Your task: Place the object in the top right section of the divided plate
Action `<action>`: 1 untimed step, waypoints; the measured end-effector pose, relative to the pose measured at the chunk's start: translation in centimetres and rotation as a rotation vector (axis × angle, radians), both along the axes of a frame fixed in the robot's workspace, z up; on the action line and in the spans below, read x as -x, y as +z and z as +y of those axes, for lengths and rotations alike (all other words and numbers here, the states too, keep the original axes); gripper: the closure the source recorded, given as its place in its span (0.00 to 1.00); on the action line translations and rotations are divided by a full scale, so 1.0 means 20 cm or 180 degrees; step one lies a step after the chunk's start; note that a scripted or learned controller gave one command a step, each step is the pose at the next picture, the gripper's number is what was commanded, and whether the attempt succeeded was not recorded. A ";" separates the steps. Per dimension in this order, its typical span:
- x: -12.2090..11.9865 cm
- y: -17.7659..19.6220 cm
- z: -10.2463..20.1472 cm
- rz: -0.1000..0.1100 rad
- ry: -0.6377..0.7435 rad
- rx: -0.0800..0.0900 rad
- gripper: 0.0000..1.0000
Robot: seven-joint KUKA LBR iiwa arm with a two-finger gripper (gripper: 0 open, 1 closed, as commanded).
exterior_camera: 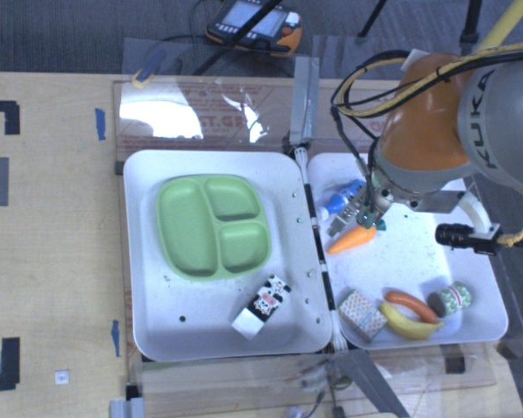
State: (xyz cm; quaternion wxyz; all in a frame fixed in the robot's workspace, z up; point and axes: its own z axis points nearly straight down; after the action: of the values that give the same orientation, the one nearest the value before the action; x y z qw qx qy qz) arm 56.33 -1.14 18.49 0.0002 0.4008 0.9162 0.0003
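Note:
A green divided plate (211,225) lies in the left bin (148,259); its top right section (234,198) holds nothing. An orange toy carrot (350,239) with a green top lies in the right bin (471,268), near the divider between the bins. My gripper (367,212) hangs just above the carrot's leafy end, under the orange wrist band. A small blue object (338,202) sits directly to its left. The wrist hides how the gripper meets the carrot.
A cow-patterned milk carton (262,305) lies in the left bin below the plate. At the right bin's front sit a checkered box (362,313), a banana (409,321), a sausage (409,302) and a green-and-white can (454,298). Cables loop over the arm.

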 end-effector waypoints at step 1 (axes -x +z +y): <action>0.15 0.11 -0.13 -0.0002 0.0397 -0.0001 1.00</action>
State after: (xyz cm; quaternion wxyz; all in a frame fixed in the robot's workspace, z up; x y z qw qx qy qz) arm 53.31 -3.80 20.62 0.0004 0.3428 0.9394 0.0005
